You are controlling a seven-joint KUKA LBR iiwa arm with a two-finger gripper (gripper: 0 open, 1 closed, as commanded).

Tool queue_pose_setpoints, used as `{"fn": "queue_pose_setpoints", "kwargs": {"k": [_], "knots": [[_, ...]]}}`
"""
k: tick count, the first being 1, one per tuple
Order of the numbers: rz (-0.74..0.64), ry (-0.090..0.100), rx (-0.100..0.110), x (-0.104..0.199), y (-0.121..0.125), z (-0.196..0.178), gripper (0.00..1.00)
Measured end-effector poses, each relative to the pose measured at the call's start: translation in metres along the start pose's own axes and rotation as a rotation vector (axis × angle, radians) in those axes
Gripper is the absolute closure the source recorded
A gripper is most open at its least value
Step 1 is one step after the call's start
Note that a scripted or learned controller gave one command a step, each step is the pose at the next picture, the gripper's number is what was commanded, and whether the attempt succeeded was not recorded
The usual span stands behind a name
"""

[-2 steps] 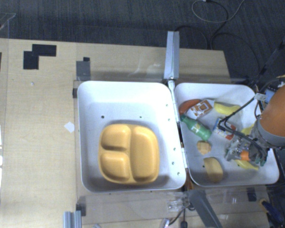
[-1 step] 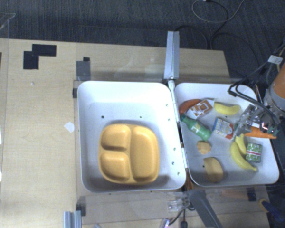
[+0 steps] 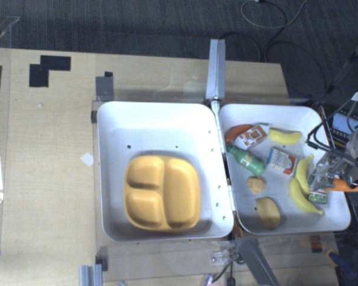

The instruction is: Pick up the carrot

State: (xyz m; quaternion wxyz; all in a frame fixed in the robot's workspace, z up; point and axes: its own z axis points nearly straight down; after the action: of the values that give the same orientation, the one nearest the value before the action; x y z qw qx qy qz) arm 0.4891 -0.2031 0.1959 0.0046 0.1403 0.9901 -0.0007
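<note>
1. Now the gripper (image 3: 323, 176) is seen low over the right bin (image 3: 286, 228), just to the right of the long banana (image 3: 301, 185).
2. Whether the gripper is apart or together cannot be told, because its tip is mixed up with wires and dark parts.
3. A small orange thing, taken to be the carrot (image 3: 348, 185), is seen a bit further right of the long banana, just past the gripper and by the bin's right wall.
4. It cannot be said that the carrot is held. It is touching or very near the gripper, but which one is not clear.
5. A little green box (image 3: 318, 197) is found just beside the long banana's lower end, right under the gripper.
6. The wrong thing could be grabbed. The long banana and the green box are packed so close to the gripper that one of them may be pinched in place of the carrot.
7. The carrot could be pushed away. It is thin and lies by the wall, so it may be knocked against the wall or slid along it.
8. The carrot could be dropped. If it is caught by one end alone, it may be tipped and lost when the arm is lifted.
9. The bin wall could be bumped too, as the gripper is very close to that side.
</note>
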Motion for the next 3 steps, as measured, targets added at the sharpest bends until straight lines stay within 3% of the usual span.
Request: {"fn": "queue_pose_setpoints", "kwargs": {"k": [1,2,3], "knots": [[0.0,-0.01,-0.001,-0.003,0.001,-0.012,1.0],[-0.332,-0.002,0.0,-0.002,-0.003,-0.035,1.0],[-0.33,-0.012,0.0,-0.004,-0.002,-0.047,1.0]]}}
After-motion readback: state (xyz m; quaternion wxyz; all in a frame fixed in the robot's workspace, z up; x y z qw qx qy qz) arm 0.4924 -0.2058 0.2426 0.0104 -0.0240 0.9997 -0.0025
